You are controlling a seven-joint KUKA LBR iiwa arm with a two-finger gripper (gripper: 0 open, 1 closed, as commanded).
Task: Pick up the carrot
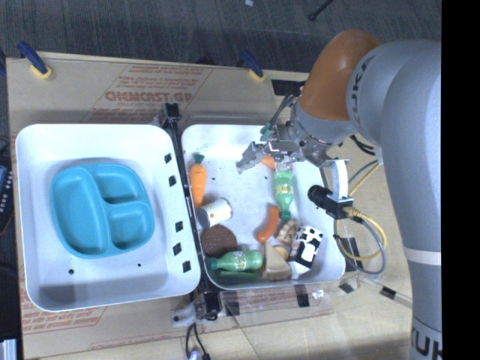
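So the arm comes in from the right side, big grey body with the orange band bent over the far right corner of the right bin, and the wrist is angled down and to the left so the gripper hangs over the far half of that bin. Can't honestly tell whether the fingers are spread or pressed together, it's a tangle of metal and cable up there, and something small and orange sits right at the tips that I can't identify. Near edge of the right bin is where all the clutter is: a green bottle lying flat along the front wall, a brown round thing just behind it, a black and white toy in the near right corner, an orange sausage-shaped piece and a small white cup on its side. The far left part of the bin floor is mostly bare white. The carrot lies against the left wall of the right bin, about halfway back, green top pointing away, just behind the cup. It's off to the left of the gripper and a bit nearer, clearly apart, nothing touching it from above. A second green bottle lies just below the gripper. The left bin holds a blue divided tray.
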